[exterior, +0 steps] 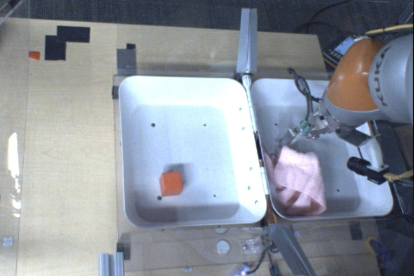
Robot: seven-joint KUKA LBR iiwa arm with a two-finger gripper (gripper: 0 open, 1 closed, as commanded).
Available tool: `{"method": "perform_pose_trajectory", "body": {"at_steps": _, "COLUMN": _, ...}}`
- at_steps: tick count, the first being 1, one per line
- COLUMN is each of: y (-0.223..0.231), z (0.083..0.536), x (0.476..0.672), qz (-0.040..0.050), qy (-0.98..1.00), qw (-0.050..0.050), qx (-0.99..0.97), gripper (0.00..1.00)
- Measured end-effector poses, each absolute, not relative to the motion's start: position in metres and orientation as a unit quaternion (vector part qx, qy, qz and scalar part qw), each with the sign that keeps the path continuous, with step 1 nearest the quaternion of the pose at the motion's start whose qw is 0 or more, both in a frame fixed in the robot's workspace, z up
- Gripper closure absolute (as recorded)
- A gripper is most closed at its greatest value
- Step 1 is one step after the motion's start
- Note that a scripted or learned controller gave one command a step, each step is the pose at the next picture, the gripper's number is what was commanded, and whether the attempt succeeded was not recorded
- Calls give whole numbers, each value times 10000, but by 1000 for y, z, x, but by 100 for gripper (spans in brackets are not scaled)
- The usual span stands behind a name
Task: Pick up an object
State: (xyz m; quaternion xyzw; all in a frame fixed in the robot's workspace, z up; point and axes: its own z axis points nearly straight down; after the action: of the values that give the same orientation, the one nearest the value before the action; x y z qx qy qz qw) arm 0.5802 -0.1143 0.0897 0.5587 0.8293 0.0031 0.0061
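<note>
You see the arm [381, 84] as a bulky, rounded body in pale grey with a smooth, slightly glossy shell. A broad orange band [352, 77] wraps its domed section above the wrist, bright against the grey. Dark lettering runs along the grey shell near the orange part, too cut off for you to read in full. A thin dark cable [303, 88] loops out from the wrist area and curves back toward the tool end. The gripper [309, 129] is a small cluster of metal and dark parts with a touch of green, too fine for you to make out screws or finger shape.
</note>
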Motion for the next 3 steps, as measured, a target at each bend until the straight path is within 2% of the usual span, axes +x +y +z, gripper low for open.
{"method": "perform_pose_trajectory", "body": {"at_steps": 1, "y": -99, "z": 90, "x": 584, "qz": 31, "qy": 8290, "qw": 67, "qx": 5592, "gripper": 0}}
{"method": "perform_pose_trajectory", "body": {"at_steps": 2, "y": -72, "z": 188, "x": 634, "qz": 29, "qy": 8775, "qw": 66, "qx": 4794, "gripper": 0}}
{"method": "perform_pose_trajectory", "body": {"at_steps": 3, "y": -71, "z": 201, "x": 637, "qz": 52, "qy": 8790, "qw": 127, "qx": 4767, "gripper": 100}}
